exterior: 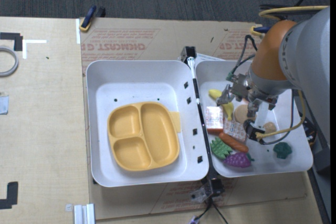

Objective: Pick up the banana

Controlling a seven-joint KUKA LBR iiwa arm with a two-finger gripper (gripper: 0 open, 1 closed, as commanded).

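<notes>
The banana [222,102] lies in the right bin [299,162], near its left wall, partly under the hand [237,101]; whether the hand is clenched or released I cannot tell. A boxed item [214,118] and carrot [233,142] crowd close and could be caught instead. The left bin [100,113] holds a yellow tray [143,135].

Even, fairly bright overhead light, with no strong glare. The left bin [105,128] shows soft grey shading along its inner walls, and the yellow tray [143,136] casts only a faint shadow. The arm [294,55] dims the right bin [294,162] beneath it. The picture is slightly soft and grainy; small objects lack crisp edges. The dark floor along the top edge appears muted.
</notes>
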